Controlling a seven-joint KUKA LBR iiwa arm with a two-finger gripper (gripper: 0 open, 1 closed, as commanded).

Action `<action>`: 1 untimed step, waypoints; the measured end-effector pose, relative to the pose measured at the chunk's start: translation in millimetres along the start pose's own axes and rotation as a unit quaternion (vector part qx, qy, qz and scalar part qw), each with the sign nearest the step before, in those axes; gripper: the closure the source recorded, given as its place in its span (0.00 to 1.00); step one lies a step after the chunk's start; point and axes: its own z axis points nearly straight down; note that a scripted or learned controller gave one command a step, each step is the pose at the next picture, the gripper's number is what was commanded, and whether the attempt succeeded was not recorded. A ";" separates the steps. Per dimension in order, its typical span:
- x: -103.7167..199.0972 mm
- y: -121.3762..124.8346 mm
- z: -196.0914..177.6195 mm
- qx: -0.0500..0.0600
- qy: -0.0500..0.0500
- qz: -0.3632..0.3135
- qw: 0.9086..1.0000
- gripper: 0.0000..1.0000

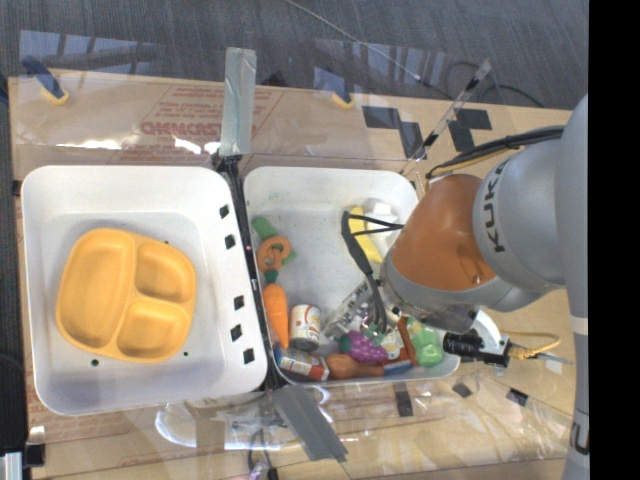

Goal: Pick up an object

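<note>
— Where do we see the gripper (pixel 372 320)?

— Low in the right bin (pixel 320 193), over the toy pile along its near wall: the purple grapes (pixel 365 347), the carrot (pixel 275 310), the small can (pixel 304 325).

— Fingers open or closed?

— We cannot tell. The yellow divided plate (pixel 125 293) lies in the left bin (pixel 40 218).

White letters "KU" stand on the arm's grey casing (pixel 530 218); red bench print (pixel 180 118) is illegible.
</note>
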 end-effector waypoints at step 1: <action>-49.6 58.9 -201.0 -0.002 -0.006 -0.038 0.999 1.00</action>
